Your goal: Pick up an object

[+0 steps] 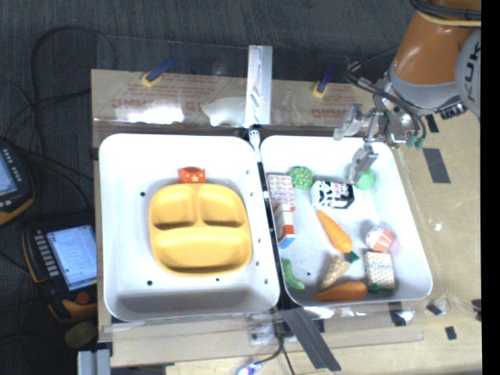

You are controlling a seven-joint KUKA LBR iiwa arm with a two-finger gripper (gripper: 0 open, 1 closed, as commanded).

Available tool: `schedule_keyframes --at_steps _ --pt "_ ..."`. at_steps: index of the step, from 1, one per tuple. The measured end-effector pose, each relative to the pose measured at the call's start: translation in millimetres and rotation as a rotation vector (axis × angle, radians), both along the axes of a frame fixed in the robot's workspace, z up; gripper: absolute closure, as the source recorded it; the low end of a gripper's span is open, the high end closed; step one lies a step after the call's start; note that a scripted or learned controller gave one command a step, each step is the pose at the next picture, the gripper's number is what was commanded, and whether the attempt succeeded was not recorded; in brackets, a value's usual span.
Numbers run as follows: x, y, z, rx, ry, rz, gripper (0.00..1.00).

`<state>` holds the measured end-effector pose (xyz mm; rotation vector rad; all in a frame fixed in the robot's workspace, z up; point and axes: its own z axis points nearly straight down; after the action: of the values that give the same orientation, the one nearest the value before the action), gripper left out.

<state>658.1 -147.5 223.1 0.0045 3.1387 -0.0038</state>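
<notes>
1. Two bins from my seat. Left bin (125, 209) carries a yellow divided tray (201, 229) in its middle, with a small orange-red block (191, 175) touching the tray's far edge. Nothing there is close to the claw.
2. Right bin (418, 244) holds the clutter. Along its left wall there's a patterned box (280, 186) and a red and white carton (286, 223), with a green leafy thing (300, 177) just beside them near the far edge.
3. A black and white cow-print piece (333, 195) lies in the far middle, and a carrot (335, 231) sits just nearer, its long axis slanting from far-left to near-right.
4. Near edge: a cone-shaped piece (335, 270), an orange sausage-like thing (344, 291) and a speckled box (379, 269), with a pink and white wrapped item (381, 239) above that.
5. My pick candidate is the green ball (366, 180) at the far right of this bin. It sits directly under the gripper (362, 164), touching or nearly so, hard to call from this slant.
6. Can't tell whether the claw is spread or pressed together, and I don't see anything pinched in it.
7. Arm reaches in from the far right corner, orange band up high, wrist tipped down into the bin. I reckon it's mid-descent onto that ball.
</notes>
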Motion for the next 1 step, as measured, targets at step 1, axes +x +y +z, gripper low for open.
schedule_keyframes --at_steps 1 --pt "-45.4 -7.5 -109.9 -0.003 -0.011 0.155 0.0"
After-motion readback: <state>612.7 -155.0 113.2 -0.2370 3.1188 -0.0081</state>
